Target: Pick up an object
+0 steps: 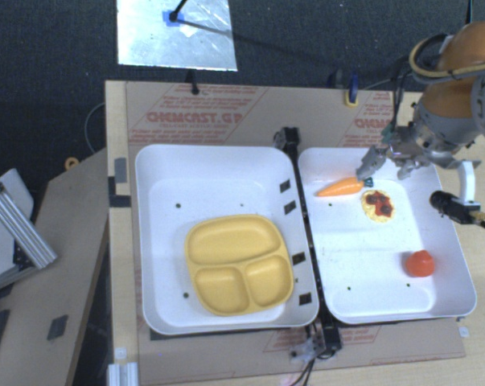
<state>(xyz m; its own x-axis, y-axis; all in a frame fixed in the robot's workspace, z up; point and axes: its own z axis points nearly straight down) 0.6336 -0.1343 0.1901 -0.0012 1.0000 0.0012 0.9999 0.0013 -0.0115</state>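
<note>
Three things lie in the right bin [363,296]: an orange carrot [339,187] near its far left, a small yellow disc with red topping [378,206] just right of the carrot, and a red tomato [420,263] towards the near right. My gripper [386,170] hangs over the bin's far edge, just above and right of the carrot's thick end. Its two fingers [368,166] are spread apart, so it is open with nothing between them.
The left bin [166,215] holds a yellow three-compartment plate [238,262]. A black divider with clips [300,223] runs between the bins. The arm's orange-banded wrist [459,63] stands over the far right corner. A black fitting [450,206] sits on the right bin's right rim.
</note>
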